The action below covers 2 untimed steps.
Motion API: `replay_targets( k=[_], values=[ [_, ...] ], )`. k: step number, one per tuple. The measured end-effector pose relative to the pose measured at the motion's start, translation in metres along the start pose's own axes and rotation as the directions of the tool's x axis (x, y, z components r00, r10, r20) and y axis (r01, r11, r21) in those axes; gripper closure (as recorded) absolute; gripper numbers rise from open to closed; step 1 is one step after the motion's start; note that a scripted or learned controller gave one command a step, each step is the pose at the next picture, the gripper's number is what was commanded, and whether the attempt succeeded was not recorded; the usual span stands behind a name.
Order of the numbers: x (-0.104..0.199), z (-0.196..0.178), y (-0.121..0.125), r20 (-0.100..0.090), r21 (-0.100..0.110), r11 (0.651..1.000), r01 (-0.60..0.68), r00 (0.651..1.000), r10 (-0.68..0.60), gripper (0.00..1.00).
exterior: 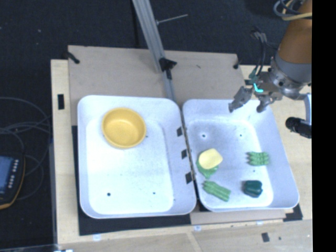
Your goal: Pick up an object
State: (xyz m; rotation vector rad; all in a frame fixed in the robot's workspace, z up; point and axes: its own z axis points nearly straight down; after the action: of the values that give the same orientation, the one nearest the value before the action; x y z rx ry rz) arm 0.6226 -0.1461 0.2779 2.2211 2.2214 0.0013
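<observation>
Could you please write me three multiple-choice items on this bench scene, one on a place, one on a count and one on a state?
1. Where does the round yellow bowl lie?
A. in the left white bin
B. in the right white bin
C. on the bench outside both bins

2. How many things lie in the right white bin?
A. two
B. four
C. six

3. How does the gripper stand?
A. shut on the bowl
B. open, holding nothing
C. shut on a green piece

Answers:
1 A, the bowl sits in the left bin's far part.
2 B, there is a pale yellow lump, two light green ridged pieces and a dark green piece.
3 B, its fingers are spread over the right bin's far edge with nothing between them.
</observation>
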Motion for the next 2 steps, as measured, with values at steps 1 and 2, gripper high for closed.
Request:
replay_targets(
  k=[1, 2],
  values=[
    [0.0, 0.0, 0.0, 0.0, 0.0, 1.0, 0.0, 1.0, 0.0, 0.0],
    [-0.003, 0.061, -0.006, 0.001, 0.005, 1.0, -0.001, 1.0, 0.001, 0.0]
  ],
)
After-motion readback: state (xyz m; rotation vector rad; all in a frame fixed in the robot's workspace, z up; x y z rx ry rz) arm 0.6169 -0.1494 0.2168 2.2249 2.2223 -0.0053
